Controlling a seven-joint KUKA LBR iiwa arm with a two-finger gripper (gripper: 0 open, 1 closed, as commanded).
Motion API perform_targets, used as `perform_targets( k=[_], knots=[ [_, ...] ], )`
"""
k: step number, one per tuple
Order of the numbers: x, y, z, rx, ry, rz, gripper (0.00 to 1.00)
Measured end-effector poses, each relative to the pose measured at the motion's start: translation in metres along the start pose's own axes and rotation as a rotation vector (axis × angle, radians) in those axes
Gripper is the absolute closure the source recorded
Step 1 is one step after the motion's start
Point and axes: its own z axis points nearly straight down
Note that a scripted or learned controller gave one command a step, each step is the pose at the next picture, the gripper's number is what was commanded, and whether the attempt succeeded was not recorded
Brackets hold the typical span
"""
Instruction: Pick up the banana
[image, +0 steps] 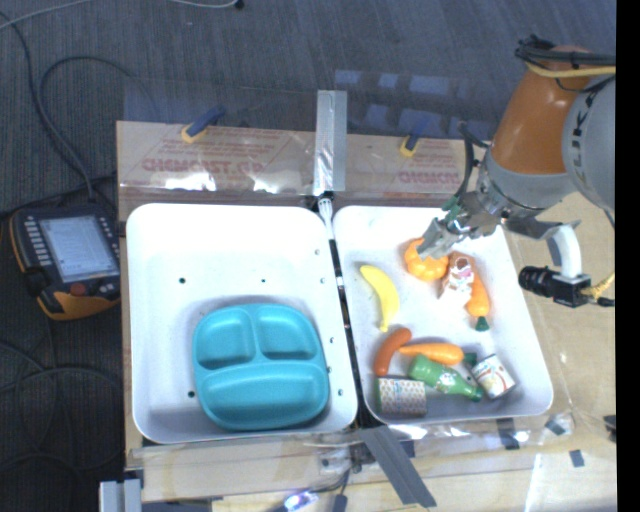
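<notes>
Banana (381, 293) lies untouched by our right bin's (520, 330) left wall; our gripper (436, 243) hovers near the far edge over an orange toy (424, 262), its grip unclear, so the pick remains.

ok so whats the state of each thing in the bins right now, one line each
banana: lying loose in the right bin, not held
gripper: down over the orange toy, away from the banana
blue tray: flat in the left bin, right way up
green bottle: on its side
small can: tipped over
carrot: lying flat
</notes>
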Motion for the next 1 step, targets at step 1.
perform_targets(
  k=[1],
  knots=[
    [-0.0001,-0.0002,0.0001,0.001,0.0,0.0,0.0]
  ],
)
